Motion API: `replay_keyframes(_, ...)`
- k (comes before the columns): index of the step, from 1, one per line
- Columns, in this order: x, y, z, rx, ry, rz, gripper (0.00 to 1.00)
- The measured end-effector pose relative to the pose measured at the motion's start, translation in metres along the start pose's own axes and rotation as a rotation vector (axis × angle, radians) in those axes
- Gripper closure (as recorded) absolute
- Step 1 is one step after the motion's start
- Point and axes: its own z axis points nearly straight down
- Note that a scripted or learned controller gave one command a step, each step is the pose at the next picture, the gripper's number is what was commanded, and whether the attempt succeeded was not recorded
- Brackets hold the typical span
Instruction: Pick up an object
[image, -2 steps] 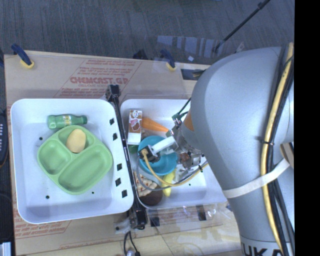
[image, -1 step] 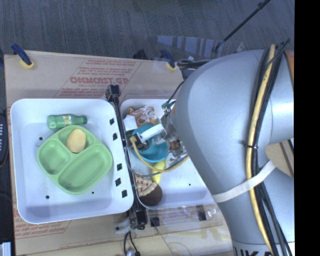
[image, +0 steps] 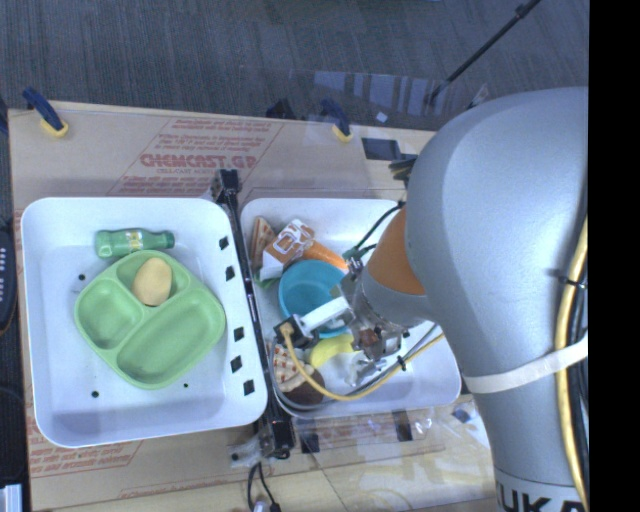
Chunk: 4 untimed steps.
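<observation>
The grey arm (image: 500, 260) reaches down into the right bin (image: 430, 385), its end effector (image: 360, 345) low among the clutter; whether it is open or closed I cannot tell. Beside it lie a blue cup (image: 305, 288) and, just below, a yellow piece (image: 330, 352). Nothing looks lifted, so the pick seems still to be made.

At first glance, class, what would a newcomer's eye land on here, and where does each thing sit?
The grey arm bulks over the right bin, reaching down among a blue cup and crowded small items. In the left bin, a green tray holds a yellow egg-like object, with a green bottle lying just above it.
</observation>
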Motion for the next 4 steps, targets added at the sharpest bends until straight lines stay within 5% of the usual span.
replay_keyframes(1,0.074,0.002,-0.02,-0.002,0.001,-0.065,0.0)
replay_keyframes(3,-0.009,-0.005,0.0,-0.001,0.0,-0.002,0.0)
replay_keyframes(4,0.062,0.002,-0.002,-0.004,-0.005,-0.183,0.0)
